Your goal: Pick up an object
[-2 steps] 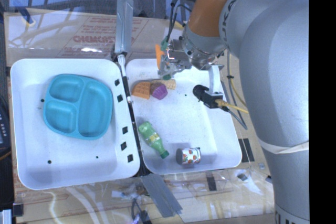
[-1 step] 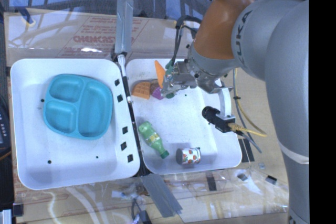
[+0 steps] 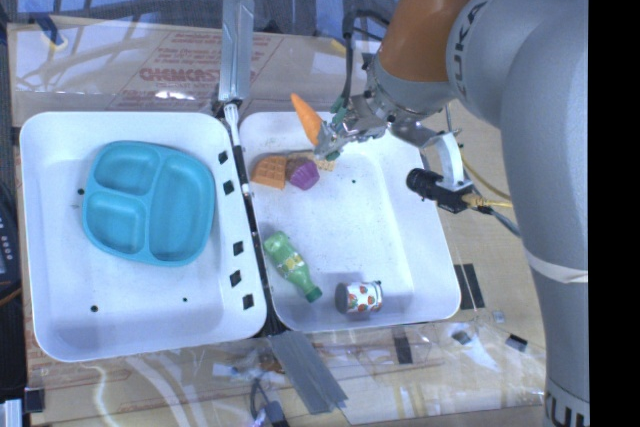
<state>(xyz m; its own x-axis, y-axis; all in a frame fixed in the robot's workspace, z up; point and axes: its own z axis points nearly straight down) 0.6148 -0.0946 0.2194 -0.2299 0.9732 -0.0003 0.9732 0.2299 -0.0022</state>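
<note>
Claw (image 3: pixel 330 147) lowered into right white bin (image 3: pixel 400 245), tips beside orange carrot-shaped toy (image 3: pixel 307 118) and purple round toy (image 3: pixel 303 174). Grip condition: cannot tell. No object lifted; green plastic bottle (image 3: pixel 290 265) and small can (image 3: pixel 359 297) lying untouched. Grasp and lift outstanding.

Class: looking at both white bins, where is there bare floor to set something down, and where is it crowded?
Free: right bin centre, between purple toy and can; left bin floor below the blue plate. Crowded: right bin's top-left, around carrot, waffle and end effector.
</note>
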